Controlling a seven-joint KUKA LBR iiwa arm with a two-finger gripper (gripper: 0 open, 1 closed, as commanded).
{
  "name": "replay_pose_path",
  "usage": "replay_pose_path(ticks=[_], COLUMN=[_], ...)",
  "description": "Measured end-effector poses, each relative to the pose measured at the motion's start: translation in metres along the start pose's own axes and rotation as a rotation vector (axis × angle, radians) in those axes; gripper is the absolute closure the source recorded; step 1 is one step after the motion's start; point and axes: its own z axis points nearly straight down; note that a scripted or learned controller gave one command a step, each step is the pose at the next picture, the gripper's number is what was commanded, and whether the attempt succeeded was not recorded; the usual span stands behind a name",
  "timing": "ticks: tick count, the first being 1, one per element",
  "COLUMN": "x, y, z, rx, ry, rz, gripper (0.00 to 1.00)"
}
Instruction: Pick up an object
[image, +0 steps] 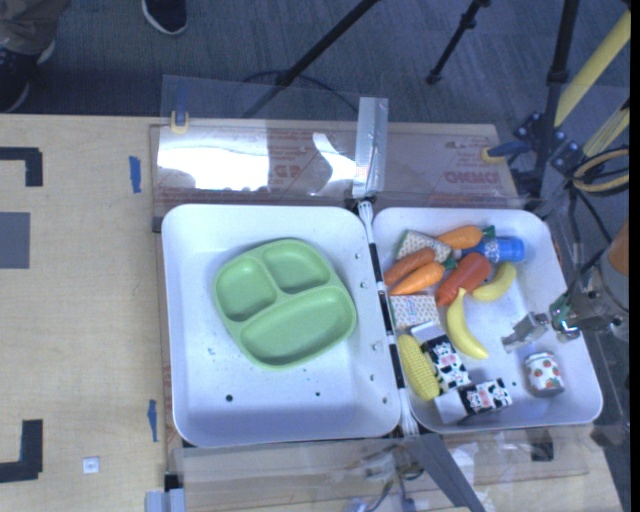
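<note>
While the gripper hangs low over the right bin, near its right wall, I cannot tell from this camera how its jaws stand; nothing shows between them. From my remote station I see the metal wrist parts reaching in from the right edge, over bare white floor.

Most of the toys crowd the left half of that bin. Two carrots lie side by side near the top left, with a third orange piece above them beside a blue bottle. A red pepper rests against the carrots, and a pale yellow piece curves just to its right. A banana lies lengthwise below the pepper, the nearest fruit to the gripper but apart from it. A corn cob sits against the divider wall, touching a black-and-white spotted carton; a second spotted carton lies near the front wall. A small white cup with red dots stands alone just below the gripper, closest of all. Two patterned squares lie flat under the carrots.

The left bin holds a green divided plate, its three compartments facing up. Clear plastic sheeting lies behind both bins.
</note>
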Motion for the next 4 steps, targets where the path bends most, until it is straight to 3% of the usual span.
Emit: replay_pose_path(ticks=[1, 2, 3, 4], x=[0.012, 0.012, 0.012, -0.002], y=[0.002, 0.003, -0.001, 0.061], z=[0.001, -0.007, -0.002, 0.035], rx=[-0.001, 0.000, 0.017, -0.002], ry=[0.000, -0.001, 0.006, -0.003], rz=[0.179, 0.177, 0.181, 0.167], gripper=[0.00, 1.00, 0.00, 0.00])
